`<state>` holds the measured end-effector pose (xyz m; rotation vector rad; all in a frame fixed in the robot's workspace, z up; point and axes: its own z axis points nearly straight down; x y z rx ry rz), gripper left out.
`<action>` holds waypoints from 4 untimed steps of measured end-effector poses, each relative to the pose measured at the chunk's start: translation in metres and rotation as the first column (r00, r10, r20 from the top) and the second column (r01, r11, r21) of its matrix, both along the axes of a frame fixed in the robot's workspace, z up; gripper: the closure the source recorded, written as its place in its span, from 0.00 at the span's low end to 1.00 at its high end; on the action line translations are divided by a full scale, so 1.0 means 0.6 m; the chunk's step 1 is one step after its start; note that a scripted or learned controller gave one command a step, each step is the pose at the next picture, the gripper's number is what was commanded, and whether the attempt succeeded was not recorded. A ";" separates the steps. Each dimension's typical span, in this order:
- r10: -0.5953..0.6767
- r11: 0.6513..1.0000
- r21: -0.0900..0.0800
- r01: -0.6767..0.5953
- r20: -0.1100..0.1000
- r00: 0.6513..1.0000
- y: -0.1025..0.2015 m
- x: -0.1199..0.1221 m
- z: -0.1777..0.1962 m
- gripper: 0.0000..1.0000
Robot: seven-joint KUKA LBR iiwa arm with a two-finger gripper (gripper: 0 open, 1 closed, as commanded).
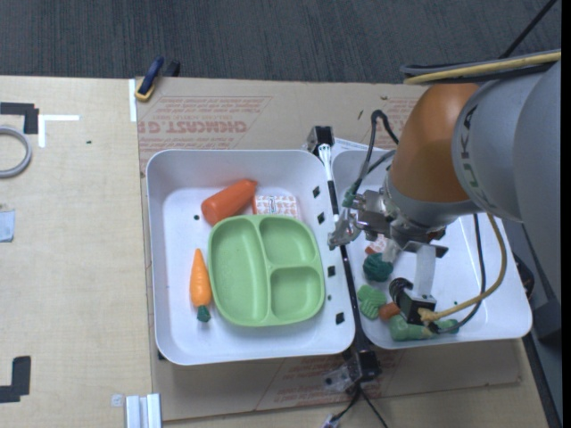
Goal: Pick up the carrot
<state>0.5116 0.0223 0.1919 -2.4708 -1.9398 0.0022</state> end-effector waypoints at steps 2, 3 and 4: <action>-0.147 0.989 -0.001 0.147 -0.001 0.989 0.241 0.005 -0.043 0.00; -0.241 0.970 -0.002 0.241 -0.001 0.970 0.310 0.010 0.017 0.00; -0.257 0.966 0.000 0.257 -0.001 0.966 0.334 -0.001 -0.167 0.00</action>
